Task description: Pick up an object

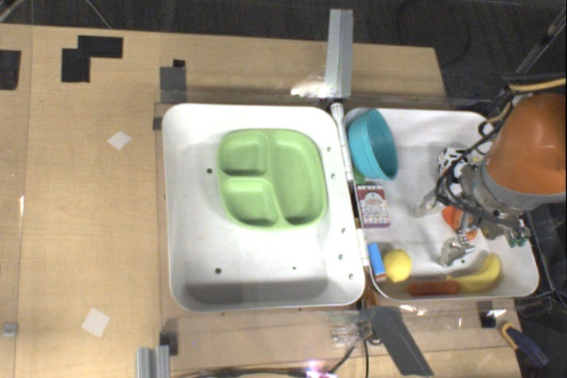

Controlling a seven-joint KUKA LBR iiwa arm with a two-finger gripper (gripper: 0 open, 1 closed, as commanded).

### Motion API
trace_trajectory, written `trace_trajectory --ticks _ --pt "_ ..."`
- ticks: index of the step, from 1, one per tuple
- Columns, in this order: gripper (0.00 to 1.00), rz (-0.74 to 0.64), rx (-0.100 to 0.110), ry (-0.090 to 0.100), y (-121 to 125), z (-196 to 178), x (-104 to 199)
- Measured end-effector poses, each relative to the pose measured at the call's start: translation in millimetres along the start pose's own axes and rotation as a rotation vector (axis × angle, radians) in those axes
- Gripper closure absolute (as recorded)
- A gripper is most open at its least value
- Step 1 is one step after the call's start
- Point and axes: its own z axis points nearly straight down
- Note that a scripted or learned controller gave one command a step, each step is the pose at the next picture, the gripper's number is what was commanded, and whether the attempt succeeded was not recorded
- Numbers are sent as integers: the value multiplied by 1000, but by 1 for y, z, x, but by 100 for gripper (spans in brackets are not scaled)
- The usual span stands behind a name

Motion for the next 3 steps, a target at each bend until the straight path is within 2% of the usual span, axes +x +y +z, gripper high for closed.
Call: trace_trajectory --ticks 1,3 --pt "0 4 3 -5 2 0 5" --pt "0 160 0 -4 -5 0 19"
